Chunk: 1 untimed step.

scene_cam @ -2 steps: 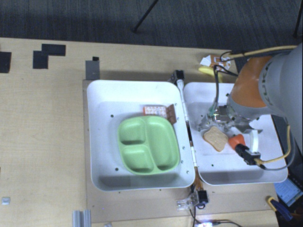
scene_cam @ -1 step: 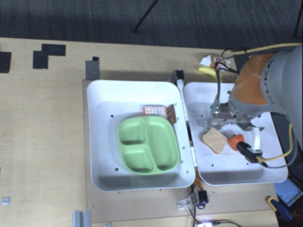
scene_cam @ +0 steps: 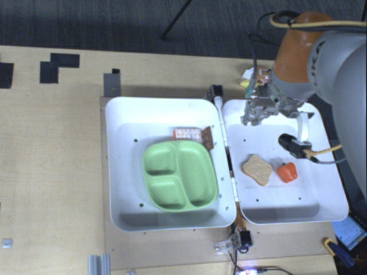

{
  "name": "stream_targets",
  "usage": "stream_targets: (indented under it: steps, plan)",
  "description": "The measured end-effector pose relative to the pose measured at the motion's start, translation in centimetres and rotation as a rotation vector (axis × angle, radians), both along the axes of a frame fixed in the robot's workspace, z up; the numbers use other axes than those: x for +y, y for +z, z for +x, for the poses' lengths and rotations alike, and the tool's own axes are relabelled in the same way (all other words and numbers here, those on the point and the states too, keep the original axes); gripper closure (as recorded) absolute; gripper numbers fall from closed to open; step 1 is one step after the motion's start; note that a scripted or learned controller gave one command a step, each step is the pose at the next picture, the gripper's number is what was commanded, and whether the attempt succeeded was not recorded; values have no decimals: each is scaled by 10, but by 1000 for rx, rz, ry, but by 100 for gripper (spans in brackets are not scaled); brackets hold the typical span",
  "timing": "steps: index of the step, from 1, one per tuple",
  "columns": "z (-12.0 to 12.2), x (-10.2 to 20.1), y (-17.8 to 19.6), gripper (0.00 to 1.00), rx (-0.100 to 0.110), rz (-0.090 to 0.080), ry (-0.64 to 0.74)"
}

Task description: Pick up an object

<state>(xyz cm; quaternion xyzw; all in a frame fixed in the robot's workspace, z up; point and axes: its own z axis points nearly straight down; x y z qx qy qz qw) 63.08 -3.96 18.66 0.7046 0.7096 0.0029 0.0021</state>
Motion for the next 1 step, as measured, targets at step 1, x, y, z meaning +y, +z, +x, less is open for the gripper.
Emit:
stream_targets:
  steps: [1]
  plan:
    - [20, -45, -32, 100, 5, -2, -4]
